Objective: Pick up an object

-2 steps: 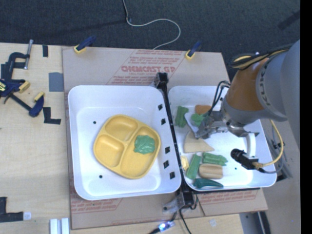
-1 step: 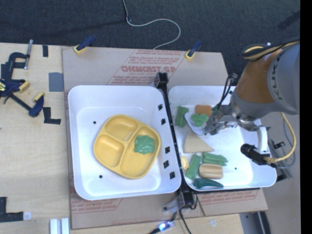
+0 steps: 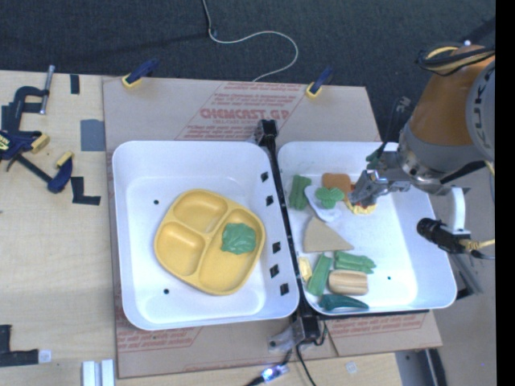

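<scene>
In the right bin [image 3: 418, 284] lie several toy foods: a green pickle [image 3: 299, 191], a broccoli piece [image 3: 327, 196] on a white scrap, an orange block [image 3: 338, 182], a tan wedge [image 3: 323, 236], green beans [image 3: 352, 260], a hot-dog bun [image 3: 348, 281] and a dark green pod [image 3: 344, 302]. My gripper [image 3: 364, 195] hangs low over the bin's upper middle, right of the orange block. A small yellow and red piece [image 3: 362, 208] sits just beneath its tips. The yellow divided plate [image 3: 193, 244] in the left bin carries a green leafy piece [image 3: 239, 238].
The left bin [image 3: 145, 175] has white floor around the plate. A black divider [image 3: 278, 215] runs between the bins. Clamps [image 3: 36, 147] lie on the bench at far left. The arm's body [image 3: 451, 127] overhangs the right bin's upper right corner.
</scene>
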